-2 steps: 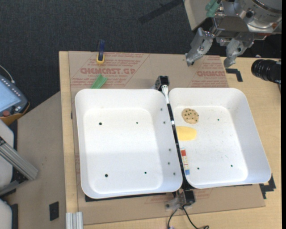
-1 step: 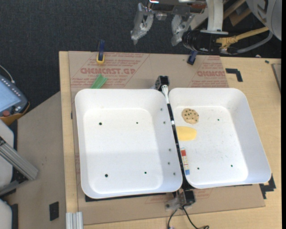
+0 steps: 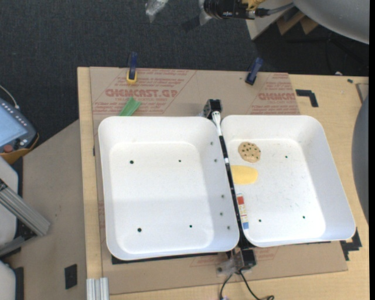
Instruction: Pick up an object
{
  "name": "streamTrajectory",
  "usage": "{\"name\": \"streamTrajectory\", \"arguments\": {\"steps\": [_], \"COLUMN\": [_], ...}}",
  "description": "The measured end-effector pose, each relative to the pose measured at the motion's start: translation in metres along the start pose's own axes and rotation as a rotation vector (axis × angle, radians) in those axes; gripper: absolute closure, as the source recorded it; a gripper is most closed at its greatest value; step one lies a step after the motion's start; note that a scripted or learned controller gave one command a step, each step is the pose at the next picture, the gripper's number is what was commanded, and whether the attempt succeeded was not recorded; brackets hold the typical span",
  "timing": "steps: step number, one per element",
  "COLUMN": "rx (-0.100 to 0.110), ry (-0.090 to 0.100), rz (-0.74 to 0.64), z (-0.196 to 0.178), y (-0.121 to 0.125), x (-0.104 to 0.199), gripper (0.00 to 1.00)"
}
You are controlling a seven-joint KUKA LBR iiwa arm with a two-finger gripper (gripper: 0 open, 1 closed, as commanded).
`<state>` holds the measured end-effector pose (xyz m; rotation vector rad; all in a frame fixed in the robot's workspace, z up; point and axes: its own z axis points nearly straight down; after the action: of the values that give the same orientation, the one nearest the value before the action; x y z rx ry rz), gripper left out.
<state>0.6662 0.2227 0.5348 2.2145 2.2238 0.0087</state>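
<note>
A round chocolate-chip cookie [image 3: 249, 152] lies in the right bin [image 3: 316, 176], near its back left. Just in front of it sits a flat yellow oval piece [image 3: 244, 174]. A long thin white pen [image 3: 225, 167] with a black cap at the far end and red and blue marks near the front lies along the seam between the two bins. My gripper [image 3: 157, 8] hangs high at the picture's top edge, behind the bins and far from all of these. It is blurred.
The left bin [image 3: 117, 140] stands beside the right one on a cardboard sheet. A green strip [image 3: 130, 106] lies on the cardboard behind the left bin. Two blue clamps [image 3: 132, 63] [image 3: 254, 71] grip the sheet's far edge.
</note>
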Motion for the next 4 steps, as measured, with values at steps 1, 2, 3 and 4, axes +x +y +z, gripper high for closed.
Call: {"name": "streamTrajectory", "arguments": {"steps": [1, 2, 3, 4], "rx": [0.007, 0.003, 0.008, 0.002], "ry": [-0.004, 0.001, -0.003, 0.001], "rz": [0.010, -0.002, 0.010, -0.001], "z": [-0.001, 0.000, -0.003, 0.000], "y": [-0.008, 0.000, -0.046, 0.001], "x": [-0.059, 0.006, -0.058, 0.005], "gripper": [0.00, 0.00, 0.00, 0.00]}}
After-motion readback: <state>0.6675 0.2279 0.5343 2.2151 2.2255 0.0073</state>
